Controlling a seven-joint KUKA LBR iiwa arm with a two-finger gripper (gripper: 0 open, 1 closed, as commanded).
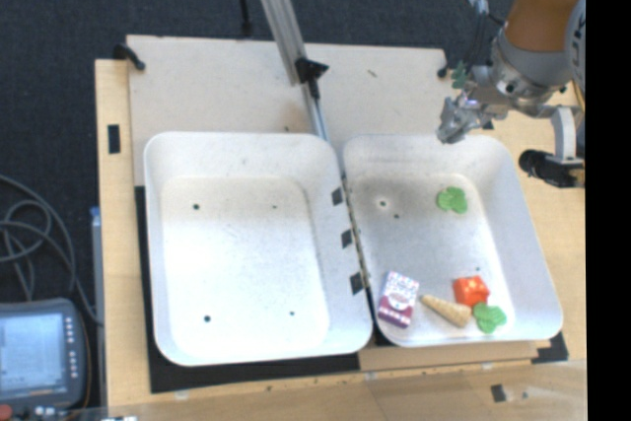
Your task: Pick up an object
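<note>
Green piece in right bin, below jaws, apart

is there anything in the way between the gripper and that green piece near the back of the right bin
Nothing visible. The gripper hangs over the right bin's far rim, and only bare bin floor lies between it and the green piece. The other items sit clustered at the near edge, well clear.

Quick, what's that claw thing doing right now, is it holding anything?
Gripper: above the right bin's far rim, nothing seen in it; open or closed cannot be told.
</note>
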